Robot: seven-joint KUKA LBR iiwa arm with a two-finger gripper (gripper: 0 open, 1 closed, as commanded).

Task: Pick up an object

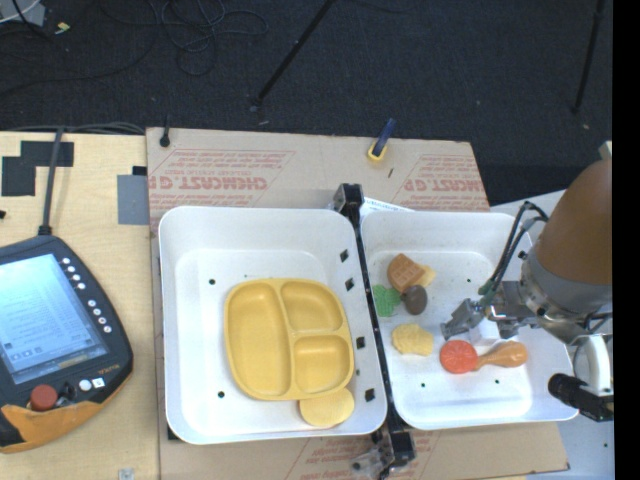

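Nearest the camera's low edge: a clamp (385,455) on the cardboard sheet (300,168), at the front of the seam btw the two bins.

Left bin (190,268): yellow divided tray (288,336), three compartments, lying flat in the middle. A pale yellow disc (327,407) touches the tray's front edge, partly tucked under it.

Right bin (510,408) is where I'm working. Front row of items, L to R: a pale yellow lumpy piece (413,340), then a red ball (458,357) touching an orange drumstick-shaped piece (505,354) that points right. My gripper (468,318) sits just behind the red ball, near it but I can't tell if it touches. Jaw state: can't tell (small dark metal blur, fingers not resolved), nothing seen btw them. My arm (580,238) comes in from the right over the bin's right wall, cable (508,248) running alongside.

Further back in the right bin: green piece (384,300) against the divider wall, dark brown oval (414,300) just beside it, and behind those a tan waffle-like block (405,271) with a yellow bit at its right side. These three cluster left of my gripper, apart from it.

Off the bins: teach pendant (55,338) on the left bench w/ red button, black squares of tape (30,168) behind it. Far edge of cardboard: a blue-and-yellow clip (380,143). Beyond that, dark floor w/ cables (200,18) and stand legs (300,43).
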